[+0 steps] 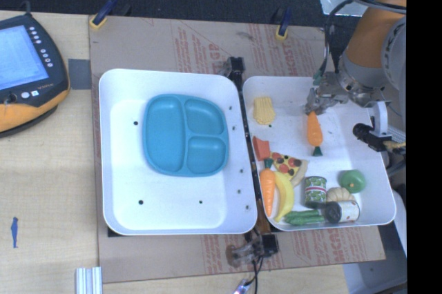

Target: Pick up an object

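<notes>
The grey arm with an orange band reaches in from the right, wrist bent down over the right shallow white bin [384, 215]. Its hand [316, 105] hangs just above the small orange plastic carrot [314, 130]; whether it is spread or pinching, I cannot tell.

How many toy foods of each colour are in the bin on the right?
Orange: 2, carrot, carrot
Yellow: 2, corn, banana
Green: 2, apple, cucumber
Mixed colours: 3, pizza slice, can, bottle
Total: 9
</notes>
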You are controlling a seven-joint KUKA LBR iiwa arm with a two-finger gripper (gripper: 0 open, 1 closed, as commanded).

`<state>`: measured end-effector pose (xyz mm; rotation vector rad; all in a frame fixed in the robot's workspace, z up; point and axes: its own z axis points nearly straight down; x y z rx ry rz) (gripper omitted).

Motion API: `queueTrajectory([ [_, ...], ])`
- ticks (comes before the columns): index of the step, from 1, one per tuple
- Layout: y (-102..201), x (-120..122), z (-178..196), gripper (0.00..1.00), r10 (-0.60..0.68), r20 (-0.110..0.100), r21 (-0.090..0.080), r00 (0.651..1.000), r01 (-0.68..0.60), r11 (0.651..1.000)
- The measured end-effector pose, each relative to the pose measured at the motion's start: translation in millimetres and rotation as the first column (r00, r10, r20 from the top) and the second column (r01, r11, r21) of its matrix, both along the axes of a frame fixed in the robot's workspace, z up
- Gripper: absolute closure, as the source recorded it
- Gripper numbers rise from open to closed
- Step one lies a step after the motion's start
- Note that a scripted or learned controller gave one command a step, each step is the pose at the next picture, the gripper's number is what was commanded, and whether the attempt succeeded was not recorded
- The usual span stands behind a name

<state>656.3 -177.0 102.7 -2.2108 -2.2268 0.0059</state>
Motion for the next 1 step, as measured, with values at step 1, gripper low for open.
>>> queueTrajectory([
  [1,26.6,-34.0,94.7,1.0,-0.003,0.003,0.0,1.0,0.003,1.0],
])
